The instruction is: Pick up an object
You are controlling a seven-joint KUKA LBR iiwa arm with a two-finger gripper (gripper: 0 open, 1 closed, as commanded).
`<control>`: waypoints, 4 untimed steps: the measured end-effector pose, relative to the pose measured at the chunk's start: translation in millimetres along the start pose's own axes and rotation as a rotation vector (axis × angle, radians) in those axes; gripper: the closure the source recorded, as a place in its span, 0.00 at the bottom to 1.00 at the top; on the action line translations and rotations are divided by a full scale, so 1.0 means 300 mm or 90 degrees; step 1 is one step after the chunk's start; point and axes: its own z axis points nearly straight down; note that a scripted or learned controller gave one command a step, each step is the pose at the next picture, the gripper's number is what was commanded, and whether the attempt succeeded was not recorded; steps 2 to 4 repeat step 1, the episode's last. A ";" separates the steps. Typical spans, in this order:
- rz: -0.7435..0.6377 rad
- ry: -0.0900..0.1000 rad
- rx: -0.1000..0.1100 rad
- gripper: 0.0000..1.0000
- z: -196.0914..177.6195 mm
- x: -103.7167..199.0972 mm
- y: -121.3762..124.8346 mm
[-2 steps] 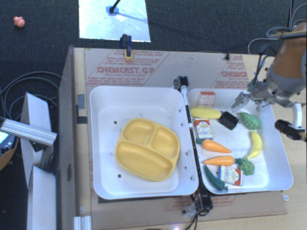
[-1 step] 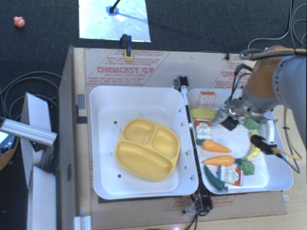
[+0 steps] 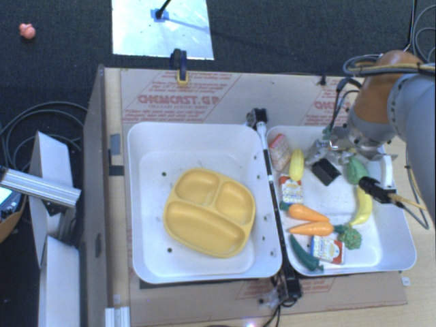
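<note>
Dark carpet surrounds a bench topped with a brown sheet printed in red lettering (image 3: 178, 101). On it stand two shallow white bins with glossy, rounded plastic walls. The right bin (image 3: 402, 254) is the landmark for everything below.

Just beside its left wall, touching it, stands the left bin (image 3: 146, 182), which holds a smooth yellow tray (image 3: 210, 212) moulded into three rounded compartments.

The grey arm (image 3: 415, 107) with its orange band reaches over the right bin's far right corner. The gripper (image 3: 351, 179) hangs over the bin's far half, its two black fingers (image 3: 325, 171) spread well apart and clamping nothing.

The toys lie scattered inside the right bin:
- a small, lumpy, glossy green toy (image 3: 355, 170) in the far half, between the spread fingers
- a curved yellow banana (image 3: 363, 208) by the right wall
- a stubby yellow corn cob (image 3: 296, 164) toward the left wall
- two tapered orange carrots (image 3: 310, 214) at the middle, one beside the other
- a knobbly green broccoli floret (image 3: 350, 237) in the near half
- a long dark green vegetable (image 3: 304, 253) near the near left corner
- a small printed carton (image 3: 330, 250) by the near wall
</note>
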 end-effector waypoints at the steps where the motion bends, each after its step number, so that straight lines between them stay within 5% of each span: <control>1: -0.001 0.000 -0.002 1.00 -0.039 0.003 0.002; 4: -0.001 0.000 -0.002 1.00 -0.039 0.003 0.002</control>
